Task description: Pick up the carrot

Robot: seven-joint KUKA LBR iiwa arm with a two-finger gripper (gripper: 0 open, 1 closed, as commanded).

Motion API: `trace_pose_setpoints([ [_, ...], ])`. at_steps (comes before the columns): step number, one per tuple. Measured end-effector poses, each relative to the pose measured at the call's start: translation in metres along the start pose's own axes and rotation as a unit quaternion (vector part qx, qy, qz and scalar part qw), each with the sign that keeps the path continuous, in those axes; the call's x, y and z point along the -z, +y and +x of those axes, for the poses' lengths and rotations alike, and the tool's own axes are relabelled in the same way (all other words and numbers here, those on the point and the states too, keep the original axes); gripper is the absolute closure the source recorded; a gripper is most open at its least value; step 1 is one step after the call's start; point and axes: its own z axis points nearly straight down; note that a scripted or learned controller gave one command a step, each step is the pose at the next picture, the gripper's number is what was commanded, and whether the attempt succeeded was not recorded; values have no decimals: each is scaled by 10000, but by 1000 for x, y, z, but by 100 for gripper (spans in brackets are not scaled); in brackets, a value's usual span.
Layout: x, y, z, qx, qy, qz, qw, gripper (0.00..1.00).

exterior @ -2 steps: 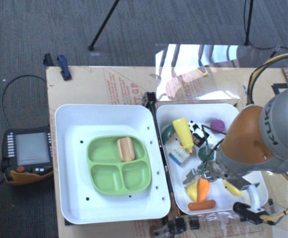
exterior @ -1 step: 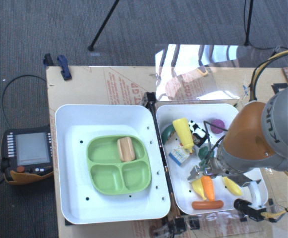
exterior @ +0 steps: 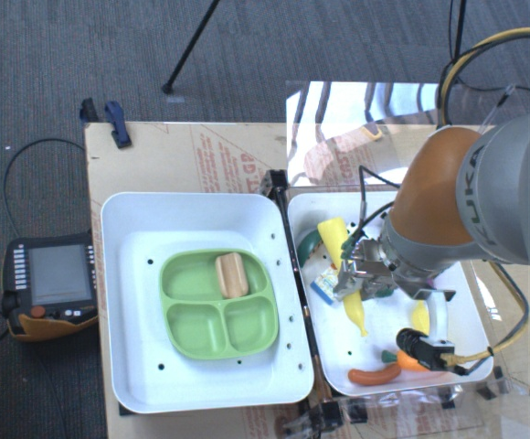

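Carrot (exterior: 409,363) sits at the near edge of the right bin (exterior: 380,337), with the gripper (exterior: 356,280) up at mid-bin!
It's lying just beside a reddish sausage-shaped piece (exterior: 373,376), apart from the tool, which hangs over a yellow banana-like toy (exterior: 355,312). How wide it's open, or whether it has anything, I can't tell from here.

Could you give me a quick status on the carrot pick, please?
Gripper over yellow pieces, mid right bin. Carrot at bin's near edge, not held. Red piece beside it.
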Motion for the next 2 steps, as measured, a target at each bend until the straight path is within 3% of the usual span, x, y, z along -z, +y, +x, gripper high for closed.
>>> trace_pose_setpoints([
  [1,-2,-1,-1,-8,-11,27,10000,0],
  [2,-78,-34,-61,-262,-12,72,9996,0],
])
